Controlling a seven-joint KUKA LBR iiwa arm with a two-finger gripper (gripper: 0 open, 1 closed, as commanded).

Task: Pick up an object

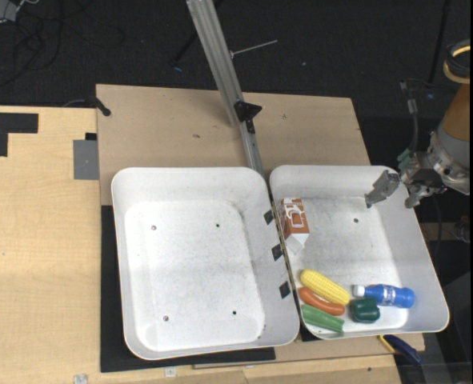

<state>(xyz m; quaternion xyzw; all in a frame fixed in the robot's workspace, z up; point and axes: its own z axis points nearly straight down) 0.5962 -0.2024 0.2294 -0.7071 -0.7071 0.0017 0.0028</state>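
Front of right bin (428,254): corn cob (325,286), orange piece (322,300), green piece (322,319), dark green lump (365,311) and blue bottle (389,296) clustered close together.
Left wall of right bin: orange-and-white carton (294,217).
Pincer (398,190): spread wide, holding nothing, above the right bin's far right corner.
Left bin (132,214): beside it on the surface (164,126).
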